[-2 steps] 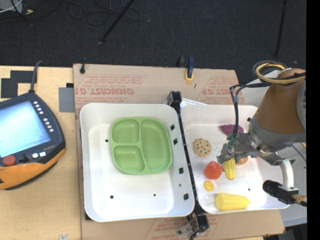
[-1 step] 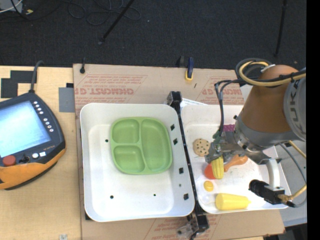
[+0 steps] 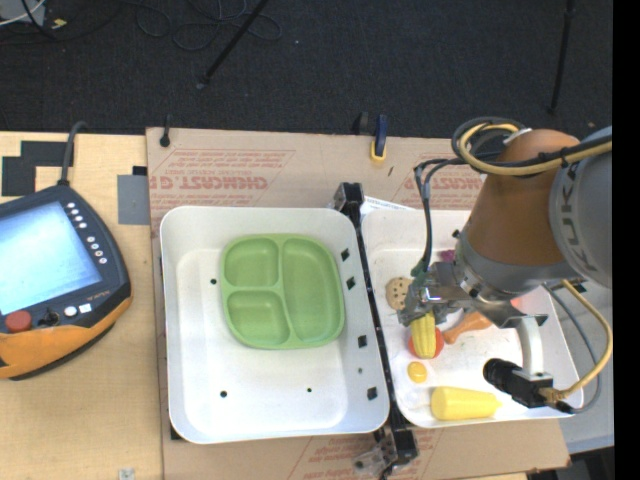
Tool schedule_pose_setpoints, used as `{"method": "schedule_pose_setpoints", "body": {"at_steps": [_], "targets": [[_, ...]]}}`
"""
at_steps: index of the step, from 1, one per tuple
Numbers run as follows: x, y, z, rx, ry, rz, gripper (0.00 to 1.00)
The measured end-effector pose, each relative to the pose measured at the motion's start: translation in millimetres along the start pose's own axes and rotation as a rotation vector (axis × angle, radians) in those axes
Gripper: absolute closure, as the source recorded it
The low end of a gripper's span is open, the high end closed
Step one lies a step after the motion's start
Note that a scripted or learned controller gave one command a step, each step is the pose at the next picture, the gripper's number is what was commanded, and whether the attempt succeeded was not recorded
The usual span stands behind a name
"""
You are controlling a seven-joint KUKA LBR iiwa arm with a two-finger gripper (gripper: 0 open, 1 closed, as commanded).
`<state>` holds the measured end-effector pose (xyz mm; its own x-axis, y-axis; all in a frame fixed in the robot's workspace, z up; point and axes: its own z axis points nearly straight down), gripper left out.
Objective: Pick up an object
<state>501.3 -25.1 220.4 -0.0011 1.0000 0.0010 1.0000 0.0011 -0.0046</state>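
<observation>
The arm leans in over the right bin and takes up most of that side, with the gripper set low among the small things lying there. The left bin lies well away across the black divider. It holds a green divided plate, too far from the gripper to matter for this try. Of the loose items, the biggest is a yellow block, lying on its side toward the front of the bin, near the gripper but clear of it. Closer is a corn cob, yellow with a red patch, directly under the gripper's tip and seemingly touching it. This looks like the object being tried for. An orange piece, perhaps a carrot, lies just beside the cob and partly under the wrist. A round speckled cookie is just beside the gripper on the divider side, and a small yellow ball lies a little past the cob toward the front. The step in hand appears to be the reach or the grasp itself. I cannot tell whether the gripper is spread or pressed together, nor whether the cob is actually caught. The next move calls for a firm close on the cob alone, then a straight lift clear of the orange piece.
</observation>
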Motion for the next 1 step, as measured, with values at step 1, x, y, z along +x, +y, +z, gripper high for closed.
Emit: {"method": "schedule_pose_setpoints", "body": {"at_steps": [1], "targets": [[7.2,-1.5,-12.4,-0.002,0.0,0.0,1.0]]}}
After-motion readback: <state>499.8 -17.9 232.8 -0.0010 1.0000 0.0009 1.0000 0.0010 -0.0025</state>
